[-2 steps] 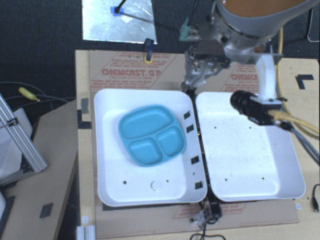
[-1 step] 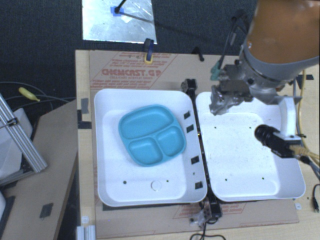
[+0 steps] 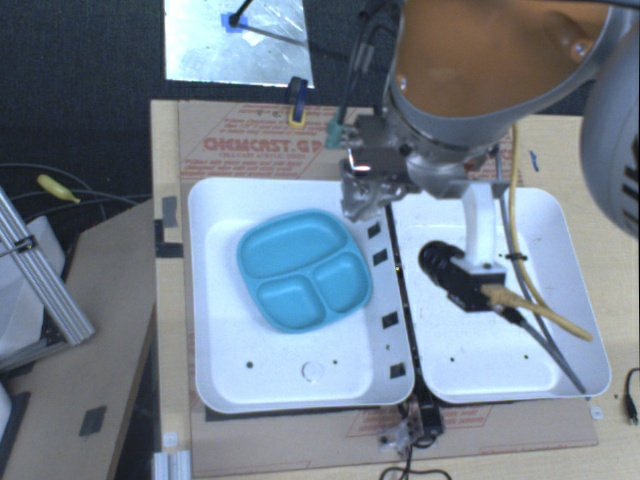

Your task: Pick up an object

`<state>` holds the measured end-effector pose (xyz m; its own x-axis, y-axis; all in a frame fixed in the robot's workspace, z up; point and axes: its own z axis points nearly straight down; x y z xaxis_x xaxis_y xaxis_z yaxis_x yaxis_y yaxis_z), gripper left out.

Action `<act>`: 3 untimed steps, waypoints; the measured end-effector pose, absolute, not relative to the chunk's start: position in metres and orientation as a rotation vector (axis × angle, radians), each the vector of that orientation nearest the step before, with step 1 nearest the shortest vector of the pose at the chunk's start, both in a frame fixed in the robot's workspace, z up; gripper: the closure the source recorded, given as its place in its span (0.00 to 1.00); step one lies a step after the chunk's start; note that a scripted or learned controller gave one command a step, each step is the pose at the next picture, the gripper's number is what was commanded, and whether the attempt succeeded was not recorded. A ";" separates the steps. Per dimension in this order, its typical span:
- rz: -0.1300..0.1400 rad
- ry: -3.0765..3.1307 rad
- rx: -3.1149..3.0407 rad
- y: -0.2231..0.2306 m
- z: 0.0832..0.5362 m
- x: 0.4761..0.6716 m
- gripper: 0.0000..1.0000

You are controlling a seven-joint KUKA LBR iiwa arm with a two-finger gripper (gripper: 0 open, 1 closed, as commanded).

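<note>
A light blue plastic divided plate with rounded corners is seen lying flat on the floor of the left shallow white bin, somewhat toward 1 o'clock of that bin's centre. The plate is turned at a slant to the bin walls. It is split by raised ridges into three compartments: one large compartment occupies the side toward 11 o'clock, and two smaller ones are set along the side toward 5 o'clock. The surface is uniformly coloured and smooth, and nothing is seen inside any compartment. The plate's rim toward 3 o'clock lies near the bin's right wall, where a row of small black square tabs is spaced along the seam between the bins. The right shallow white bin is set just beside the left one. The two-finger gripper is found at 1 o'clock of the plate, just off its corner and over the far end of the seam; whether it is released or clenched cannot be told, and nothing is seen grasped in it. The grey arm with the orange band fills the frame at 1 o'clock. Both bins are carried on a brown cardboard sheet with red lettering.
</note>
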<state>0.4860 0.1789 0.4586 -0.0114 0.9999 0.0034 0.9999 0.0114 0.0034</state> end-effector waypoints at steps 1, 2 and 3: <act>0.012 2.215 2.221 0.129 0.524 0.487 1.00; -0.005 2.228 2.218 0.155 0.450 0.486 1.00; 0.007 2.227 2.213 0.154 0.465 0.487 1.00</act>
<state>0.4872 0.1539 0.4650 -0.0066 1.0000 0.0020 1.0000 0.0066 0.0046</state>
